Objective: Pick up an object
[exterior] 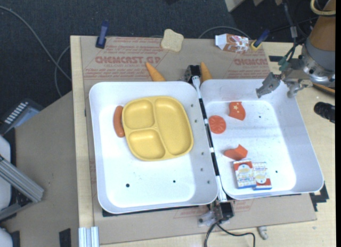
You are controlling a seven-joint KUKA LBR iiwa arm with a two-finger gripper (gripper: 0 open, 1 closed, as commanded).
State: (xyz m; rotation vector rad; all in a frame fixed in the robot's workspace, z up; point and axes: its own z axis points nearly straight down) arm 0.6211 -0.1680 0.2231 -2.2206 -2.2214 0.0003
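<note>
**Over the right bin's far edge, gripper spread and holding nothing**

Left bin (106, 176) holds a yellow divided plate (157, 127) beside a sausage (118, 121). Right bin (298, 150) holds a small carton (250, 174), a red disc (217, 124) and two orange pieces (237, 110). The gripper (278, 85) hovers with fingers apart.

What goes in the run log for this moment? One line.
gripper: open, above right bin far edge | holding: nothing | carton, three orange pieces: untouched

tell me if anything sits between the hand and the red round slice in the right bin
Nothing visible blocks it. The hand is over the right bin's far right corner; the red round slice lies near the left wall. The orange wedge sits just off the direct line.
</note>
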